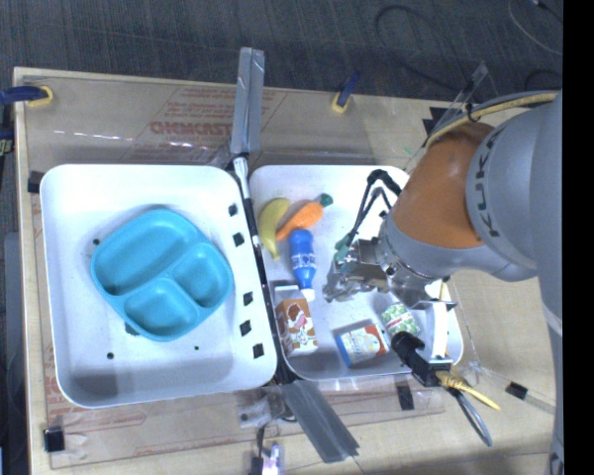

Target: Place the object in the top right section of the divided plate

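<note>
Bench (pixel 129 117): pale wood top with red print near the far edge. Two shallow white bins sit directly on it, touching side by side: left bin (pixel 79 384), right bin (pixel 277 181). A grey metal bar (pixel 246 97) crosses the far edge at the seam between the bins, and a second grey bar (pixel 317 426) lies at the near edge. Blue clamp (pixel 25 95) on the far-left corner, small blue clip (pixel 346 89) on the far edge.

2 white bins on bench (pixel 376 132): 1 left bin (pixel 69 349), 1 right bin (pixel 312 181). 1 blue divided plate (pixel 163 275) w/ 3 sections. 6 small items: 1 banana (pixel 270 222), 1 carrot (pixel 305 216), 1 blue bottle (pixel 302 255), 1 brown-and-white carton (pixel 296 326), 1 red-labelled pkt (pixel 359 341), 1 green-labelled tub (pixel 400 320).
</note>
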Available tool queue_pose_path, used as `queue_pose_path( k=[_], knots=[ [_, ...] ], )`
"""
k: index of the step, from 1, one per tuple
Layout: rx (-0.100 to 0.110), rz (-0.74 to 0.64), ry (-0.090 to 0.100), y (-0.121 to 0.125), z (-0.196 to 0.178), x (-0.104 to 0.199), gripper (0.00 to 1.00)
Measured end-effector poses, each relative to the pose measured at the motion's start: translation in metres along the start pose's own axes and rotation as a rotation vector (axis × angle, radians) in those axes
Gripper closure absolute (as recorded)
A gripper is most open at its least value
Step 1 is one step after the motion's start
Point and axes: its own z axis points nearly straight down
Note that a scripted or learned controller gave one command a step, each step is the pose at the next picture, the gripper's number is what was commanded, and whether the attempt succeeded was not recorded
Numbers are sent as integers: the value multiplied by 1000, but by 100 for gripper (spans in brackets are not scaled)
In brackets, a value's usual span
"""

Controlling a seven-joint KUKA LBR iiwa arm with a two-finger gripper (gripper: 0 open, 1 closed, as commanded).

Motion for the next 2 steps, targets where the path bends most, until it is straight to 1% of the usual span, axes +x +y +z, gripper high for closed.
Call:
queue_pose_path(
  k=[1,2],
  knots=[
    [-2,-46,0,9,-140,22,100],
    [-1,60,-2,-16,-9,109,100]
  ],
)
